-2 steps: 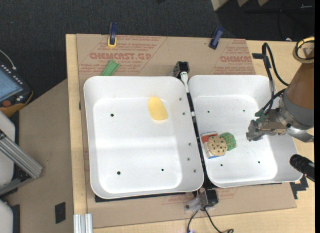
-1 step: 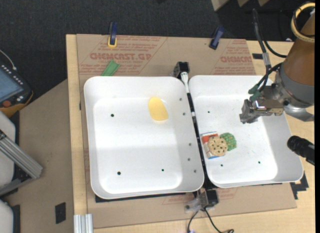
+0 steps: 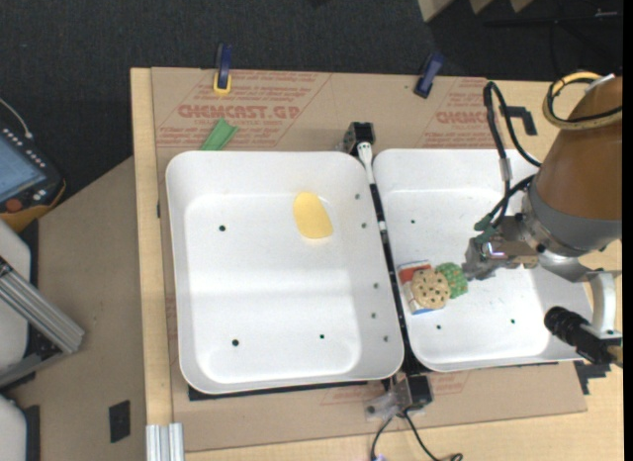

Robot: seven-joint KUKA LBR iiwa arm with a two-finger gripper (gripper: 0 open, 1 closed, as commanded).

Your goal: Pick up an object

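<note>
Inside left bin (image 3: 198,281), yellow object (image 3: 313,216)

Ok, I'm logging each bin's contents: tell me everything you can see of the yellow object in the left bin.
The yellow object is a small, smooth, pale-yellow oval, slightly longer than wide, matte like soft plastic or foam. It lies flat on the floor of the left bin, in its upper middle part, apart from the walls. Nothing touches it but the bin floor.

The arm (image 3: 584,182) is grey with a broad orange band, black cables looping along it.
</note>
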